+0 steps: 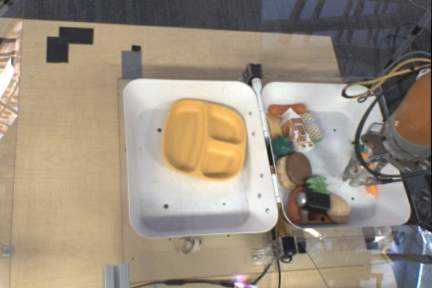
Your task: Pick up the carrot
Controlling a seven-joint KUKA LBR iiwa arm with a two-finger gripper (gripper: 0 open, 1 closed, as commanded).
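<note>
I have the tool (pixel 361 170) low in the right bin (pixel 337 101), near its right wall, with the grey arm (pixel 412 121) and its cables crowding in from that side. I cannot tell how the tool is set; the wrist hides that part. A small orange sliver (pixel 371 189) lies just beside the tool on the bin floor, and I judge it to be the carrot, though too little shows to be sure.

My worry is a miss: the carrot looks thin and smooth, lying flat on slick white plastic close to the wall, so it could skid aside or be pinned against the rim. The looping cables (pixel 378 88) could also snag the bin edge.

The rest of the toys sit well apart, heaped along the bin's left side: a small printed carton (pixel 298 129), a brown round patty (pixel 298 166), something leafy green (pixel 317 184). The left bin (pixel 142 145) holds a yellow divided tray (pixel 204 138), glossy, rounded, moulded into three compartments. The bench (pixel 67 145) is pale wood.
</note>
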